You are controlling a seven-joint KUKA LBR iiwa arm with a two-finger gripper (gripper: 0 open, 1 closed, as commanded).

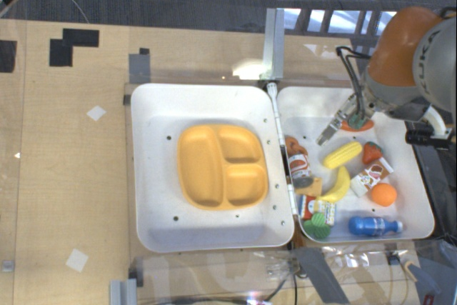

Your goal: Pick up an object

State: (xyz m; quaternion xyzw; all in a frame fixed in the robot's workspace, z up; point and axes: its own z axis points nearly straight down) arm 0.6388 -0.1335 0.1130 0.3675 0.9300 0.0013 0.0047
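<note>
My gripper (340, 123) hangs low over the back of the right bin (421, 214), reaching in from the right under the orange-banded wrist. A flat orange and green toy (358, 125) lies right beside it, touching or nearly so. Just in front lie a yellow corn cob (343, 153) and a red strawberry (371, 152). Nothing can be seen lifted off the bin floor.
Also in the right bin: a banana (337, 186), an orange (384, 194), a blue bottle (375, 226), a red-and-white carton (371, 176), a brown sauce bottle (296, 162) and a green packet (319, 223). The left bin (150, 225) holds a yellow divided tray (221, 166).
</note>
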